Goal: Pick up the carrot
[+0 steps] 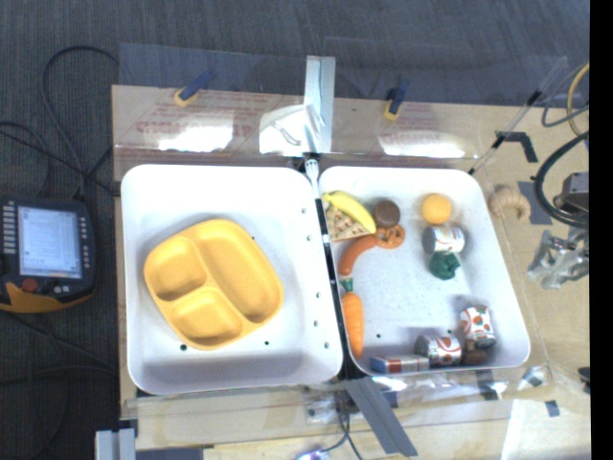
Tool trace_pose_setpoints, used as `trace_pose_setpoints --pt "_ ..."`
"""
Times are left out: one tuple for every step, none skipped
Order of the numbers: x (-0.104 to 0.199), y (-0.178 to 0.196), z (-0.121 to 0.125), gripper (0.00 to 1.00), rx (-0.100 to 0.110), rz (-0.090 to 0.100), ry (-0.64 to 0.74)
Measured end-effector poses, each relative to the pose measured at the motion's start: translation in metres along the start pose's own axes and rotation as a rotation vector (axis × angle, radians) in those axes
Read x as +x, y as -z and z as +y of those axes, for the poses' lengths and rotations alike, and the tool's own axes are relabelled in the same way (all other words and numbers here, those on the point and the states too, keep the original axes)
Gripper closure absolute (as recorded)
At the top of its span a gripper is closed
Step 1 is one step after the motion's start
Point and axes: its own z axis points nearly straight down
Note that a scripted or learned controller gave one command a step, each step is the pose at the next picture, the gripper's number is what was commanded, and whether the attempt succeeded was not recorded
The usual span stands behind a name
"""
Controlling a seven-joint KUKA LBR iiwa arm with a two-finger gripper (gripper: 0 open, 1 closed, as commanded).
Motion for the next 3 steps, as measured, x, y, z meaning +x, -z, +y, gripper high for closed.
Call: trace_pose_setpoints --pt "-0.010 -0.004 0.005 1.00 0.000 -0.001 0.187" --pt "0.000 0.018 0.001 1.00 0.000 -0.002 0.340" --pt "0.000 -0.001 0.001 1.00 -0.003 -0.002 0.540"
